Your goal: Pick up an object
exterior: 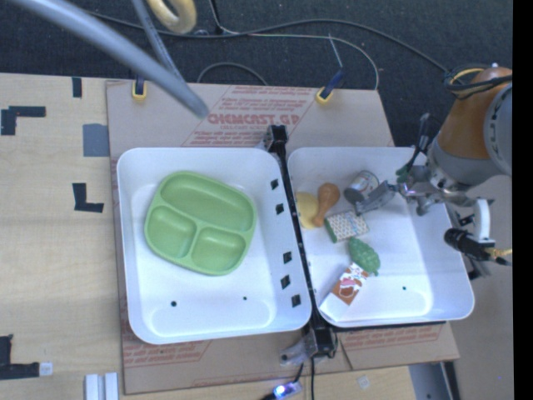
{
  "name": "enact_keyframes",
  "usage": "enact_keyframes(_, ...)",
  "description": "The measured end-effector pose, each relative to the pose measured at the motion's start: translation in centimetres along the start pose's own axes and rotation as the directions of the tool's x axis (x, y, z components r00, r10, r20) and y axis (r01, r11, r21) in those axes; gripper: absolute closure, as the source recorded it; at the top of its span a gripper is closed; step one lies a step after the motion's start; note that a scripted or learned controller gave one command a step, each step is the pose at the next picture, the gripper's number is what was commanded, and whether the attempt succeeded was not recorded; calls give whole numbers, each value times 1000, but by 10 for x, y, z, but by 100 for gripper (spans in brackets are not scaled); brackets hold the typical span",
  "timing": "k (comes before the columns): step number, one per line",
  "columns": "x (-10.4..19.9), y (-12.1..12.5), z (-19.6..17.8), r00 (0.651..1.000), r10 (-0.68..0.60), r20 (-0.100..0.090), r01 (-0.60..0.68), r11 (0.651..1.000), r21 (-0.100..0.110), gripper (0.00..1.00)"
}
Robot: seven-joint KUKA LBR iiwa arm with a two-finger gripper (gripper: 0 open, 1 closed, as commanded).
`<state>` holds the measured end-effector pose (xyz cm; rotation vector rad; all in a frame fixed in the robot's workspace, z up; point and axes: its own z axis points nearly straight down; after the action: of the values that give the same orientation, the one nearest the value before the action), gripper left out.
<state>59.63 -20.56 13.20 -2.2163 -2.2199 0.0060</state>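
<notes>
your gripper (pixel 376 197) hangs over the right bin (pixel 433 302) with its jaws at an opening you cannot tell, the silver can (pixel 360 183) touching them on the left, its long axis slanting toward the divider

Arm (pixel 483 132) cut off (right edge) — fingers unclear.
</notes>
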Motion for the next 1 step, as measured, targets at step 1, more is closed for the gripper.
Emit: enact_keyframes(1,0,1,48,1000,2,2,-2,1000,-8,0)
